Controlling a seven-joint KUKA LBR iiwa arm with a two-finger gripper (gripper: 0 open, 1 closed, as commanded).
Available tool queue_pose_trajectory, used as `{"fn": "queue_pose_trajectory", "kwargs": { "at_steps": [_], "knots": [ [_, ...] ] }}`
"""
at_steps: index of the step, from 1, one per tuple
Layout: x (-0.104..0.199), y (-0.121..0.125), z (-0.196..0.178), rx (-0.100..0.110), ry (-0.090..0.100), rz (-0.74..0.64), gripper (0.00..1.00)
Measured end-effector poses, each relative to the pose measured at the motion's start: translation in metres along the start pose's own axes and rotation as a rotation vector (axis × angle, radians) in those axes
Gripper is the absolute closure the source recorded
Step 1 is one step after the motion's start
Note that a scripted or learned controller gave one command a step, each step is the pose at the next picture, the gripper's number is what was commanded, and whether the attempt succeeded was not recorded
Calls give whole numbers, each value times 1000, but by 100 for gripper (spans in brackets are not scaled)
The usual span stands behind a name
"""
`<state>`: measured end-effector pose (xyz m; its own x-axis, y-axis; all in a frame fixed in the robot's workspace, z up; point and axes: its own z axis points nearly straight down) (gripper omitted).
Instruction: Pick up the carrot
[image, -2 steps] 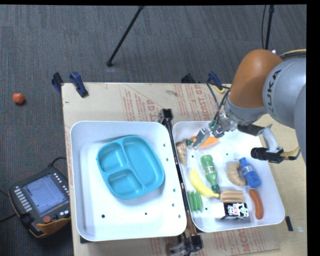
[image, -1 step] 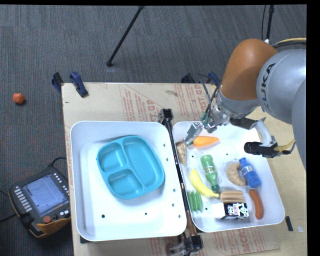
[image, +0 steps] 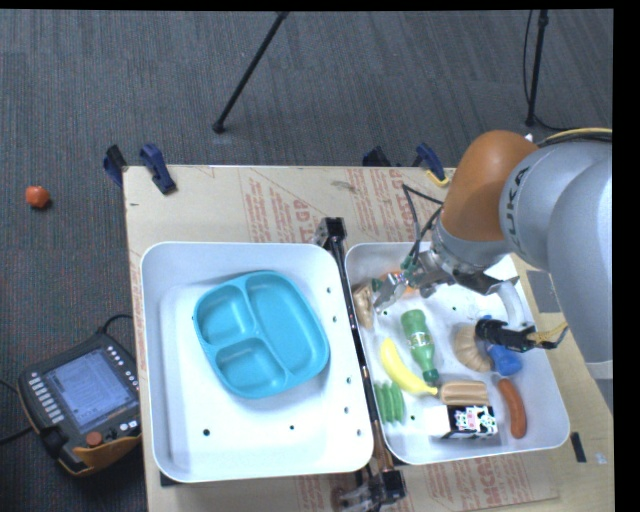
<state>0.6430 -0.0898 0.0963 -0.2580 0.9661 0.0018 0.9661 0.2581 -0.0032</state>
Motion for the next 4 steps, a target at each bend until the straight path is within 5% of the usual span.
{"fn": "queue_pose_trajectory", "kwargs": {
  "at_steps": [1, 2, 3, 4],
  "knots": [
    [-77, -19, -45, -5, -4, -359, 0],
    [-3, 1, -6, -1, -4, -494, 0],
    [63, 6, -93, -6, -4, -664, 0],
    [76, 6, -91, -3, -2, -657, 0]
  ]
}}
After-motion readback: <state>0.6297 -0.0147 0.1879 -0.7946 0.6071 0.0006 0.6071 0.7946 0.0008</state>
